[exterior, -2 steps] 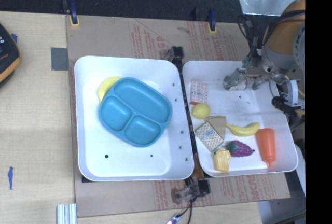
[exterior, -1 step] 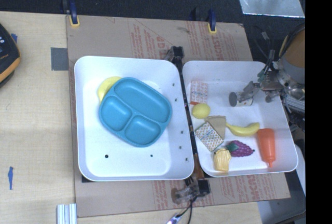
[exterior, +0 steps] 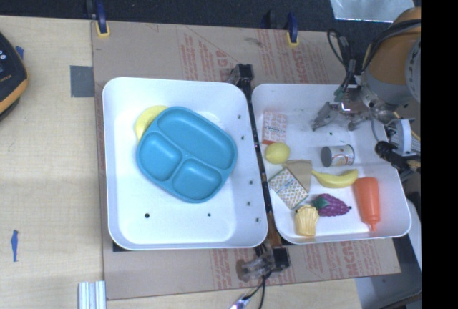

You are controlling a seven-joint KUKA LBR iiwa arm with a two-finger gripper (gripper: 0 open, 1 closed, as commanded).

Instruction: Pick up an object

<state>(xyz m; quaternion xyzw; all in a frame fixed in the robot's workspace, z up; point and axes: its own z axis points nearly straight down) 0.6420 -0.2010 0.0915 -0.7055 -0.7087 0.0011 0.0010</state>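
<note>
My gripper [exterior: 338, 116] hangs over the back of the right bin [exterior: 401, 229], its two fingers spread apart and open with nothing between them. Just below it lies a small silver can [exterior: 338, 155] on its side. Around the can are a banana [exterior: 335, 177], a lemon [exterior: 278, 152], an orange carrot [exterior: 367, 202], purple grapes [exterior: 331, 205], a yellow corn piece [exterior: 306, 220], a patterned box [exterior: 288, 188] and a white-and-red packet [exterior: 274, 126].
The left bin [exterior: 122, 222] holds a blue divided plate [exterior: 187, 154] lying on top of a yellow object [exterior: 148, 120]. The arm's orange band [exterior: 393, 50] and cables stand over the right bin's back right corner.
</note>
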